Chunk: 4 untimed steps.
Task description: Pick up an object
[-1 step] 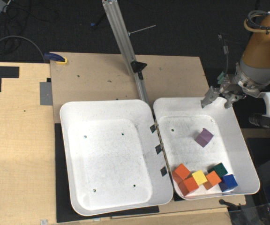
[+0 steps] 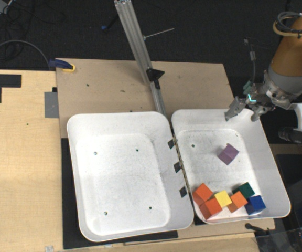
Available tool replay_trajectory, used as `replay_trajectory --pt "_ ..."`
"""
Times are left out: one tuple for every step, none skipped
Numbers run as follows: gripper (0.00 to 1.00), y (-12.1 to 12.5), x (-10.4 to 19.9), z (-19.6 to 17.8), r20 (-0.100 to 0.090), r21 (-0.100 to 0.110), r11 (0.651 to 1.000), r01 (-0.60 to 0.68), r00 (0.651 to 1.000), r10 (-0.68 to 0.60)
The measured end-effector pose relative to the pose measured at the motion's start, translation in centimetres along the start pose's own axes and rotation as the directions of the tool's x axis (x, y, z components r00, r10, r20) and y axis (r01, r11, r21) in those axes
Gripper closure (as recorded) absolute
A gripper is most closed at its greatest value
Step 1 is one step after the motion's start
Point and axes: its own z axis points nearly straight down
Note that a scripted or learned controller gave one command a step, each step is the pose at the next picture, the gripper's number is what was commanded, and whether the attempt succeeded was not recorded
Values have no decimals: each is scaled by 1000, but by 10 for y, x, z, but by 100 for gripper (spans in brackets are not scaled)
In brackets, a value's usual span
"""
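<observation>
The gripper is seen hovering over the far rim of the right bin, up at about 1 o'clock from that bin's middle. Its two fingers are spread apart, with nothing pinched between them, though they're small and a bit blurry so the exact gap can't really be judged.

A purple cube is sitting alone near the middle of the right bin, well apart from the gripper. The rest is bunched at the bin's 6 o'clock edge: two orange-red blocks, a yellow cube, an orange cube, a green block and a blue cube, all packed touching or just beside each other.

The left bin is seen at 9 o'clock of the right one.
</observation>
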Motion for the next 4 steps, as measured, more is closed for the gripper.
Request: replay_trajectory --pt "0 14 61 -190 1 -13 1000 -6 1000 6" --pt "0 19 188 -115 -2 2 1000 -3 1000 3" --pt "0 -21 168 -29 1 8 1000 -11 1000 11" --pt "0 -19 167 -34 1 -2 1000 -15 1000 15"
